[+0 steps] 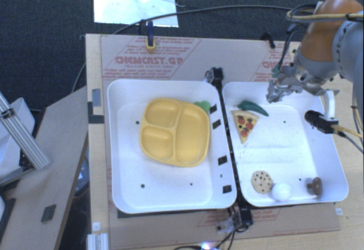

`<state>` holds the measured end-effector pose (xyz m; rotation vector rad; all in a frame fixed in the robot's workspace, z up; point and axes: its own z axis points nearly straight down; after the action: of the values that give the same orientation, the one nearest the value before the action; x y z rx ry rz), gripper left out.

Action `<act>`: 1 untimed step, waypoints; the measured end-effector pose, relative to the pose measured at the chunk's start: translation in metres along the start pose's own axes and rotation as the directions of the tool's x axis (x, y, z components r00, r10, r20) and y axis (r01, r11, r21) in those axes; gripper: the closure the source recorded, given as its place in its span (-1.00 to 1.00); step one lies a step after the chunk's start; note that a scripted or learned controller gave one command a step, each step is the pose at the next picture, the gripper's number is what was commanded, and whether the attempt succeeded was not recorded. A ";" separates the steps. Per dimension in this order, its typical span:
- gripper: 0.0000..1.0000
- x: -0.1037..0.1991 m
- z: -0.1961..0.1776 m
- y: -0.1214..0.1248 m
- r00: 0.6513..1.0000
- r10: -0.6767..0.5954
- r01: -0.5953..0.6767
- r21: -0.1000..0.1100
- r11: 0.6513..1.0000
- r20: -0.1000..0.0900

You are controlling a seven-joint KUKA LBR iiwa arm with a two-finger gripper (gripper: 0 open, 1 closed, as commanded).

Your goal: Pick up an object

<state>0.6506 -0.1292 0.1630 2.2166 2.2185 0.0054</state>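
Note:
In the right bin (318, 158) a green pepper (253, 108) lies near the far wall, with a toy pizza slice (245, 125) just in front of it. Along the near wall sit a cookie (261, 182), a white ball (281, 191) and a small brown piece (314, 186). My gripper (277, 94) hangs over the bin's far edge, a little right of the pepper and apart from it. Nothing shows under it.
The left bin (131, 186) holds a yellow divided plate (174, 132) with a small green thing (202, 106) peeking out behind its far right corner. A black divider (224, 141) runs between the bins. The arm comes in from the upper right.

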 end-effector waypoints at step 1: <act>1.00 0.000 -0.055 0.002 1.000 -0.004 0.004 -0.001 1.000 0.000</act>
<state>0.6524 -0.1294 0.2180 2.2118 2.2216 0.0068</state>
